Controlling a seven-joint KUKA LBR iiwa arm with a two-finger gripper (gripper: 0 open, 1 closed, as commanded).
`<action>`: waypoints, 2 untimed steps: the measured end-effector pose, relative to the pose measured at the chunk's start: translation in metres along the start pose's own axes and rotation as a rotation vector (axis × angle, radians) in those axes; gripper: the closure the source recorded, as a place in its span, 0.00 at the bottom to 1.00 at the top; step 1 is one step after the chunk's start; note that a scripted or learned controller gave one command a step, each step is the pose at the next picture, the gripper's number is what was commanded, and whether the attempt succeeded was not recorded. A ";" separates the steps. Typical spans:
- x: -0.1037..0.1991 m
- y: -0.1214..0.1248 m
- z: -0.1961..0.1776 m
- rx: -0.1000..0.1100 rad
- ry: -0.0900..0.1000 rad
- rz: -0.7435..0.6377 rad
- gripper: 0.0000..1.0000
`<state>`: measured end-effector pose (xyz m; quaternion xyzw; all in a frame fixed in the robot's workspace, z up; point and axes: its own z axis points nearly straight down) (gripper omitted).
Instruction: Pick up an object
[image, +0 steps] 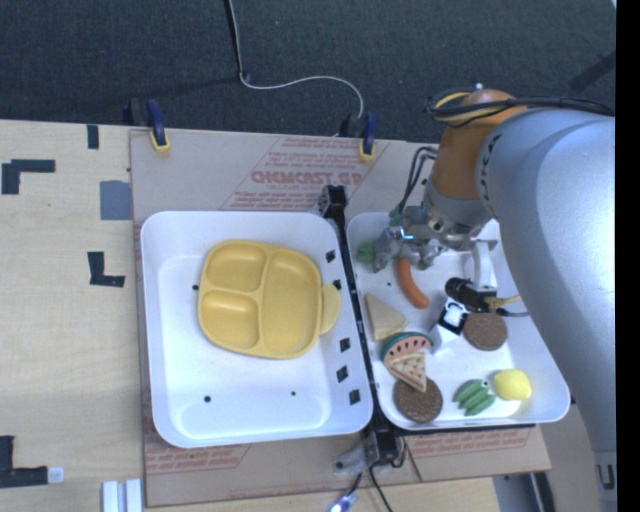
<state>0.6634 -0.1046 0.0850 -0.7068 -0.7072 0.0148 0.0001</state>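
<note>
My gripper (412, 246) hangs low over the far left part of the right bin (545, 372). Its tip is right at the upper end of an orange carrot (411, 285), which lies on the bin floor pointing toward the near side. A small green vegetable (366, 255) lies just left of the gripper, by the bin's left wall. Nothing shows as lifted off the floor.
Nearer in the right bin lie a cheese wedge (384, 318), a watermelon slice (405, 347), a pizza slice (411, 373), two brown cookies (417, 401) (486, 332), green pea pods (475, 397) and a lemon (512, 384). The left bin (170, 400) holds a yellow divided plate (262, 297).
</note>
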 end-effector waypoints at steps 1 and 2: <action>0.002 0.000 -0.009 -0.002 0.011 0.003 1.00; 0.072 -0.028 -0.107 -0.029 0.024 -0.007 1.00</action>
